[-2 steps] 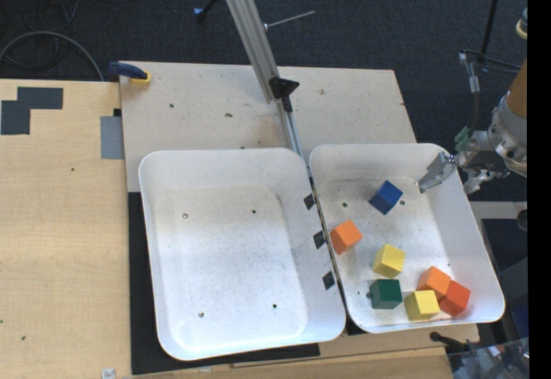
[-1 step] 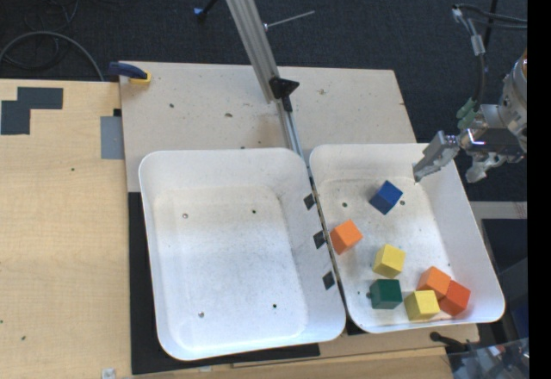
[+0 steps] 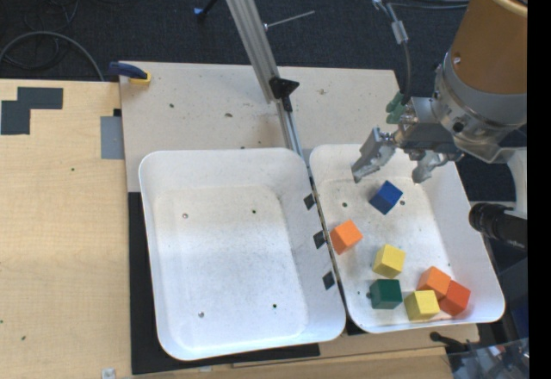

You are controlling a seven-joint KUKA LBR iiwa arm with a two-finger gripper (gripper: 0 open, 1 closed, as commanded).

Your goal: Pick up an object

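The right bin point(image 3: 482, 313) holds several small blocks: a blue cube point(image 3: 386, 196), an orange cube point(image 3: 346, 236), a yellow cube point(image 3: 389, 260), a dark green cube point(image 3: 386, 293), a second yellow cube point(image 3: 422, 304), and orange point(image 3: 435, 280) and red-orange point(image 3: 456, 296) cubes together at the front right. My gripper point(image 3: 398, 164) hangs over the back of this bin, just above and behind the blue cube. Its two fingers point(image 3: 368, 159) are spread wide apart with nothing between them.
The left bin point(image 3: 164, 170) lies beside the right one, with black clips along the shared edge. A slanted aluminium bar point(image 3: 254, 37) rises from the bench behind the bins. The arm's wide orange and grey body fills the upper right.
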